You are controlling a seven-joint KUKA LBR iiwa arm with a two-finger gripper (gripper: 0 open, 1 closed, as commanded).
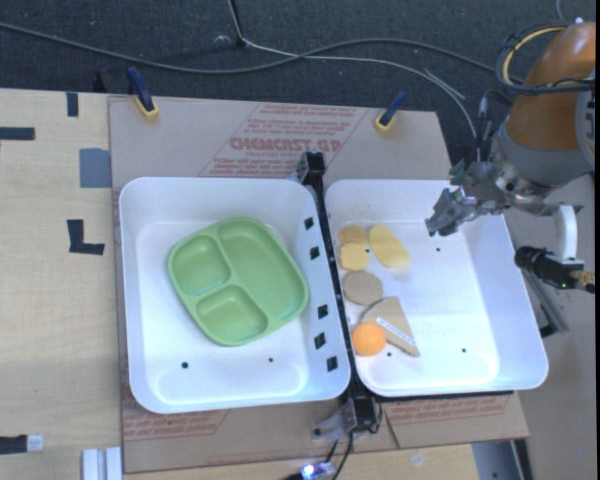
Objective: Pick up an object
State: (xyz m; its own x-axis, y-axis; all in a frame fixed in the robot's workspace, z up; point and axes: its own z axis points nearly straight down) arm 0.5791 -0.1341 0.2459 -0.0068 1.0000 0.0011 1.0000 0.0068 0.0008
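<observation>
Food pieces (372,286) — right bin's left side

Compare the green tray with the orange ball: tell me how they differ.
The green tray is large, flat and split into compartments; the orange ball is small and round. The tray lies alone in the left bin; the ball sits among other food pieces in the right bin. Both rest on a bin floor, away from the gripper.

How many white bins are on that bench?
2. The left white bin holds a green divided plate; the right white bin holds small food pieces along its left side.
</observation>
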